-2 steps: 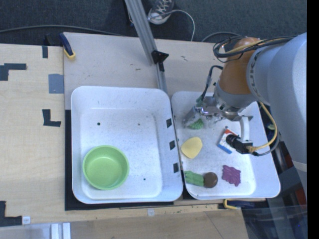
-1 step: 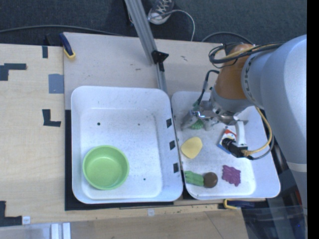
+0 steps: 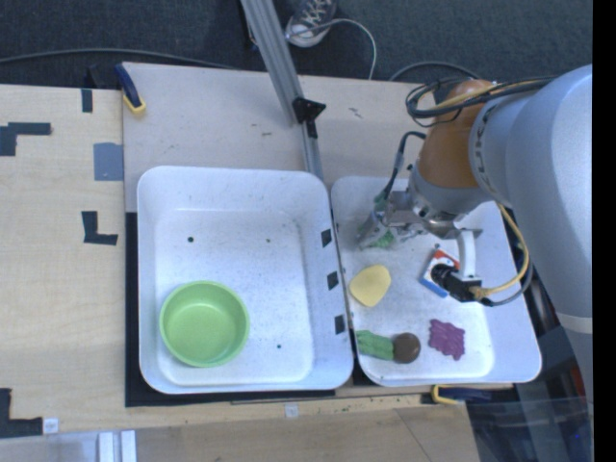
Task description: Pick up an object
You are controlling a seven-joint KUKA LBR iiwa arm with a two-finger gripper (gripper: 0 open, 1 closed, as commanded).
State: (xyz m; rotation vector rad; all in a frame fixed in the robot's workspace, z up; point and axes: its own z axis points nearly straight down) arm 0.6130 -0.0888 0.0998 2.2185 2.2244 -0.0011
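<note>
Gripper [image 3: 383, 227] is hovering low over the right bin [image 3: 510, 354] just above the yellow lump [image 3: 370, 285], something green possibly beneath it, jaw state I cannot tell, so it is risking a miss or clipping the bin's divider wall.

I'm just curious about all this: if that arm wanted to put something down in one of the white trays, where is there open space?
The left bin has most room: its whole floor above and right of the green bowl is bare. The right bin is crowded: yellow piece, green-and-brown toy, purple piece and the gripper leave narrow gaps.
</note>
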